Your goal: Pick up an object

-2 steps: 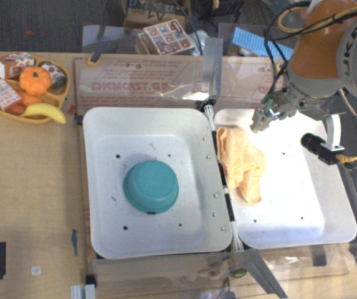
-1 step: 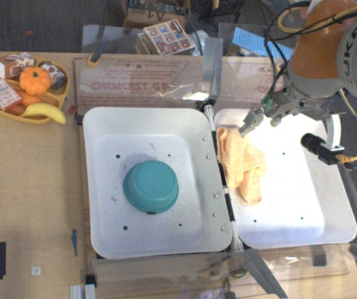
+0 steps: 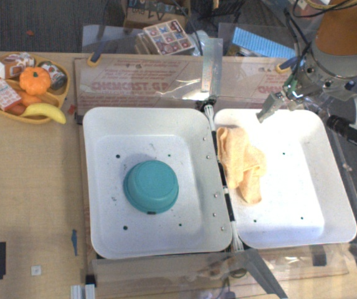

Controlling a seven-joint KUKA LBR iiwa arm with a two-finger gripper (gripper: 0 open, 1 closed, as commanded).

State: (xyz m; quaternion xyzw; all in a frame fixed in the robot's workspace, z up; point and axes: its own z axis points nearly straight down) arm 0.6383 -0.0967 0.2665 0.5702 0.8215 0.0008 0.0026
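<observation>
Now | bowl [image 3: 151, 186] left bin [image 3: 97, 167] | cloth [image 3: 240, 162] right bin [image 3: 309, 185] | gripper [image 3: 276, 106] above

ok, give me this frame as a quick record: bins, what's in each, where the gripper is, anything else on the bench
left bin: holds a teal bowl, upside down, near the middle
right bin: holds a yellow cloth, crumpled, against the left wall
gripper: above the right bin's far left corner, apart from the cloth, nothing between its fingers
arm: reaches in from the upper right
bench extras: basket of toy food at far left
</observation>
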